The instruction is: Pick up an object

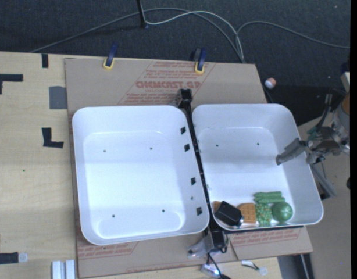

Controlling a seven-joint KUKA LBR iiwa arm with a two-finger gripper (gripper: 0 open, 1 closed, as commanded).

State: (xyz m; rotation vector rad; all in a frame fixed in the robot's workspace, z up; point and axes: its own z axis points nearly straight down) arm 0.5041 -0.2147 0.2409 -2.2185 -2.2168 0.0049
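The tool [292, 153] hangs over the right rim of the right bin [242, 118], and I cannot tell how it stands or whether it holds anything. Along that bin's near wall lie a black object [228, 214], an orange piece [246, 212] and green toys [273, 207].
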